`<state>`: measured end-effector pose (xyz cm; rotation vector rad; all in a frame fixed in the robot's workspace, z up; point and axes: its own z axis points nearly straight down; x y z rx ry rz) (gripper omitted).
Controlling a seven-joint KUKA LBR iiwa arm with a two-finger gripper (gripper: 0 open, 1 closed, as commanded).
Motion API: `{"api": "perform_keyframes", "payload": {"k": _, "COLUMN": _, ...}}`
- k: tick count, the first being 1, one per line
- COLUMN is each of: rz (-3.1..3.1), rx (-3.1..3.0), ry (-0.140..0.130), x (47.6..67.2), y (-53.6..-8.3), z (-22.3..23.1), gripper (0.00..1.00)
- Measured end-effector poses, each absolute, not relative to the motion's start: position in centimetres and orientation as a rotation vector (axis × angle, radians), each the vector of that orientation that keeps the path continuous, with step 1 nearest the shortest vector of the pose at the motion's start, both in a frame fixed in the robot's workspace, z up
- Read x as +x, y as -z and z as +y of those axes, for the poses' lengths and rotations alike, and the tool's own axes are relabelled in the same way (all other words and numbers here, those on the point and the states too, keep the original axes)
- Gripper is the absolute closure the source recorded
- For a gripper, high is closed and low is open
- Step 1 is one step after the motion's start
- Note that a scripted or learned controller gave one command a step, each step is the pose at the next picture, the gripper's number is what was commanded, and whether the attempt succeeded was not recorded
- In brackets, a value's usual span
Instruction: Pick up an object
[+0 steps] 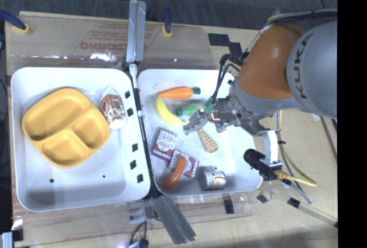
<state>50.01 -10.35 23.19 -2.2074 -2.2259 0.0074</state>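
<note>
Over right bin (pixel 243 181), metal hand (pixel 198 120) by curved yellow banana (pixel 166 112), grip unclear, ridged cone (pixel 208 140), lobed yellow tray (pixel 64 126) left.

The big grey arm (pixel 304 69) reaches in from the right. Its orange band bends down low. The gripper (pixel 198 120) points left.

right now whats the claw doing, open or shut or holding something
claw: in the right bin, by the banana; open or shut cannot be told.
</note>
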Motion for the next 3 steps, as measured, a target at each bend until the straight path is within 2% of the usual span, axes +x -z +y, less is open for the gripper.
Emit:
{"api": "perform_keyframes", "payload": {"k": 1, "rz": -2.273, "rx": -2.159, "ry": -0.006, "x": 47.5, "y": -8.9, "z": -11.1, "gripper": 0.00}}
{"api": "perform_keyframes", "payload": {"k": 2, "rz": -2.410, "rx": -2.009, "ry": -0.004, "x": 54.5, "y": -19.4, "z": -13.2, "gripper": 0.00}}
{"api": "perform_keyframes", "payload": {"k": 3, "rz": -2.538, "rx": -1.846, "ry": -0.004, "x": 64.1, "y": -20.2, "z": -13.9, "gripper": 0.00}}
